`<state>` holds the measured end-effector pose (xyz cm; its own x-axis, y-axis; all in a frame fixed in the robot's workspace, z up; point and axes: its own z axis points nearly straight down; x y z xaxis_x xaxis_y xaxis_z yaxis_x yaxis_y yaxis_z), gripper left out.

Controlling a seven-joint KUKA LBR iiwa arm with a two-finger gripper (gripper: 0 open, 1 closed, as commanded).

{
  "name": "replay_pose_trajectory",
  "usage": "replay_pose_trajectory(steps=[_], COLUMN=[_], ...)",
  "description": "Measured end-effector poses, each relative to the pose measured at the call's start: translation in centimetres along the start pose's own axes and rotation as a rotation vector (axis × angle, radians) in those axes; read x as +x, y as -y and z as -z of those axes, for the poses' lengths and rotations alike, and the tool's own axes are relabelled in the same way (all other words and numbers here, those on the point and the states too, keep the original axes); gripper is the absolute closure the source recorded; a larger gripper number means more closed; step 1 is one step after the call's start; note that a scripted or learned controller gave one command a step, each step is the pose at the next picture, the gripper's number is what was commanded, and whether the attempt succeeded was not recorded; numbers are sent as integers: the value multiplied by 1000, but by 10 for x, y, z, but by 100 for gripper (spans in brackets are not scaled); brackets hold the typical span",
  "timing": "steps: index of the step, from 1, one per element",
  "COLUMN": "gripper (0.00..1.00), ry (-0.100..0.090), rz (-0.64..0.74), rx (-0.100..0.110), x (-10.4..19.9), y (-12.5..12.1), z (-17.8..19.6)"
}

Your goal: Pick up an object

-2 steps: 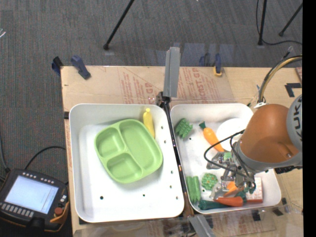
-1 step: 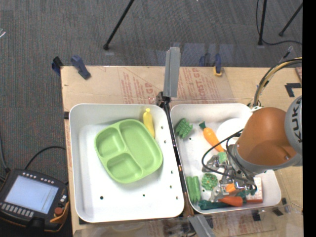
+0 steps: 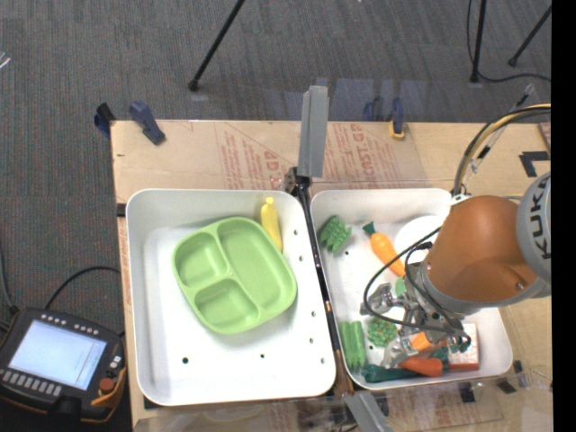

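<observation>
Gripper (image 3: 407, 327) hanging low inside right white plastic bin (image 3: 353, 203); can't tell its state, honestly. Orange toy carrot (image 3: 387, 250) lying just up-left of gripper, bumpy green toy (image 3: 335, 233) further left of that. More small toys piled right beneath gripper. Light green divided plate (image 3: 234, 274) sitting in left white bin (image 3: 153, 331), well left of gripper.

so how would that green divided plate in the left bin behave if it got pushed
The green divided plate looks like stiff moulded plastic, so it would probably slide flat across the left bin without flexing. Its wide, low shape makes tipping unlikely. It is probably light.
</observation>
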<state>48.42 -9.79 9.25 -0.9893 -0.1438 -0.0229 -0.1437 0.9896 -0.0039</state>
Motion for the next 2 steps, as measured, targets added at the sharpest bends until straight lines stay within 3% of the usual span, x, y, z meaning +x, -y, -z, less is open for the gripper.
replay_pose_trajectory(steps=[1, 2], gripper=[100, 0], ry=[-8, -5], rz=[5, 5], rx=[-3, -2], x=[2, 1], y=[-2, -2], z=[8, 8])
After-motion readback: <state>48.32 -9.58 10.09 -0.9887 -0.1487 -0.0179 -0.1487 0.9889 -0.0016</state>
